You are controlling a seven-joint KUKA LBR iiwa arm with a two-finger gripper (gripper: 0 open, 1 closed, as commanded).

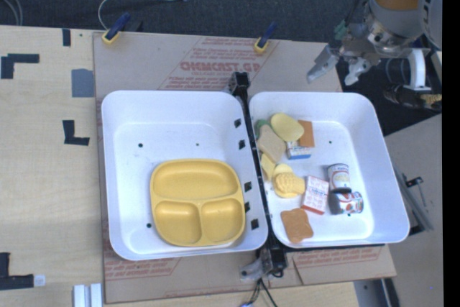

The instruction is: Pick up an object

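The right bin holds several small items: a yellow oval piece on a brown slice, a yellow waffle-like piece, a brown toast, a small red-and-white box, a small blue-and-white box, a small can and a dark can lying down. My gripper hangs above the bench just beyond the right bin's far edge. Its fingers are spread open with nothing between them.
The left bin holds a yellow divided plate. Black clips join the bins along the middle seam. A brown board lies under both bins, with blue-and-yellow clamps at its far edge and a cable behind.
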